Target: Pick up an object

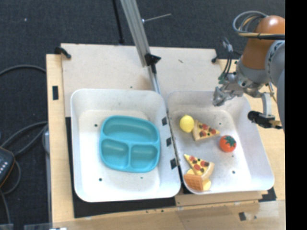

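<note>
Pizza slice [205,131] is seen lying near the middle of the right bin [254,147], its point aimed toward the tomato [228,143], with a lemon [187,123] just beside its crust end. A second pizza slice [199,166] is found nearer the front rim, above a waffle [195,181]. The gripper [219,98] is held over the bin's back edge, nothing visibly gripped; how far it is opened cannot be told. From it, the upper slice lies forward and slightly left. A blue tray [129,143] is left in the left bin [86,128].

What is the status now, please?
Gripper over right bin's far edge, nothing seen held. Lemon, tomato, two pizza slices untouched. Path clear.
</note>
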You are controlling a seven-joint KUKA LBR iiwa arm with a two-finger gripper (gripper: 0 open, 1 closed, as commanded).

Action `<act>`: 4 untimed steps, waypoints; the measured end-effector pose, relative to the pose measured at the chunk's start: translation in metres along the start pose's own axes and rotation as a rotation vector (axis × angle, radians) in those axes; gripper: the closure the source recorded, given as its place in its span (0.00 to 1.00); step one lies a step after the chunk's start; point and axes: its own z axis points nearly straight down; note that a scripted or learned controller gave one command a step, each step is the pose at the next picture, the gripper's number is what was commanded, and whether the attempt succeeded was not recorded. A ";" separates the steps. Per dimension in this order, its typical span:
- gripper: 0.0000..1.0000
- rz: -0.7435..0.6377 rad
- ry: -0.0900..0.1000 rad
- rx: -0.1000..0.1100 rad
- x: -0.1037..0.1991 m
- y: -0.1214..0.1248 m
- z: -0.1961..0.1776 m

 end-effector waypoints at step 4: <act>1.00 -0.001 0.006 0.003 0.079 -0.022 -0.117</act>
